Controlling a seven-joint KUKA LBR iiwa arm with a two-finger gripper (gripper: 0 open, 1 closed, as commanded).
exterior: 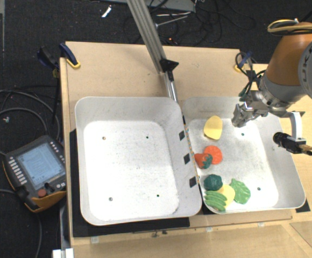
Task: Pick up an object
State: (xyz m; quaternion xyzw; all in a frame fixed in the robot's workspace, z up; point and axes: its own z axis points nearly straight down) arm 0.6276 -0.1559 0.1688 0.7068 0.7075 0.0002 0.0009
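Overhead, the end effector (pixel 242 115) is hanging above the right bin (pixel 277 163), beside a yellow toy (pixel 213 127). Whether it is released or clenched cannot be told.

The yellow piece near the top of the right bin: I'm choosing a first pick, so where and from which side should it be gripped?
Grip the yellow piece across its narrower upper part, coming straight down from above. It lies flat and alone on the right bin floor, apart from the orange piece below it, so both sides look open. The pincer hangs just to its right.
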